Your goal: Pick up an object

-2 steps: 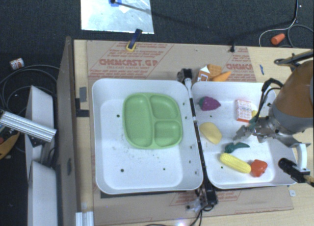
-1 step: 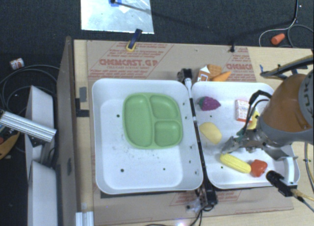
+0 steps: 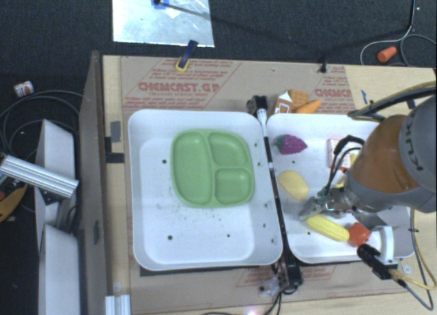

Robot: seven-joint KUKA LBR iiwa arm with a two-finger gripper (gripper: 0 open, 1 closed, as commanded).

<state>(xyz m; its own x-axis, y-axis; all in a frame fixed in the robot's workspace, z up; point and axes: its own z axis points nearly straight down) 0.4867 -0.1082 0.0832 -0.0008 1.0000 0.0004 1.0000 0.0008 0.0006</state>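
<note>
Where the brown cardboard-covered bench (image 3: 225,78) meets the dark carpet, two shallow white plastic bins sit side by side with rounded corners and smooth, slightly speckled floors. The left bin (image 3: 153,238) carries a pale green plate (image 3: 212,169), a rounded square moulded into three compartments, lying flat near the bin's middle. The right bin (image 3: 314,136) receives the arm (image 3: 392,163), a bulky grey body with a glossy orange band, which covers much of that bin's right half. Below the band, the metal gripper (image 3: 319,204) hangs low over the bin floor, between a yellow lemon and a corn cob; whether it is wide or narrow cannot be told from this angle, and no object is seen between its tips. The corn cob (image 3: 328,227) is long, yellow and ribbed, lying at a slant just beside the gripper, with a small orange piece (image 3: 360,234) touching its right end. The yellow lemon (image 3: 293,184) is smooth and oval. A purple bunch of grapes (image 3: 293,145), knobbly in texture, lies near the bin's upper left corner.
</note>
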